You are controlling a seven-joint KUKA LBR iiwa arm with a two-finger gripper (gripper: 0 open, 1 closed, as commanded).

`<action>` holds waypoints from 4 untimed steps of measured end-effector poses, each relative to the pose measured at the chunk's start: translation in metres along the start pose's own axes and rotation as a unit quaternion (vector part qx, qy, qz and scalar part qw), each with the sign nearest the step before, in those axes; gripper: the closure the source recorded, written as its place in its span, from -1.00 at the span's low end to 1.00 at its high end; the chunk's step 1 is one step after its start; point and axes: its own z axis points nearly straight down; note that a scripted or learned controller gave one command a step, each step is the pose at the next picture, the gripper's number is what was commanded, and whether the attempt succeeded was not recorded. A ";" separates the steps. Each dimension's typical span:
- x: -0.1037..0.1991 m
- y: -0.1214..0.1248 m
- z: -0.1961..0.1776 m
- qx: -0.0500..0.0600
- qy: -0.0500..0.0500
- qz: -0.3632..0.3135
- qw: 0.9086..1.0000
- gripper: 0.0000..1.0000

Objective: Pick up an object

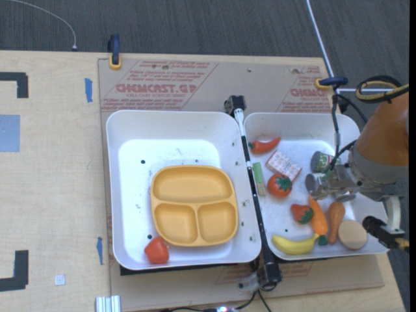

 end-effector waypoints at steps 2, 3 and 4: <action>0.151 -0.029 -0.066 0.001 0.001 -0.001 1.000 1.00; 0.053 -0.034 -0.041 0.003 0.001 0.001 1.000 1.00; 0.131 -0.032 -0.066 0.000 0.001 -0.001 1.000 1.00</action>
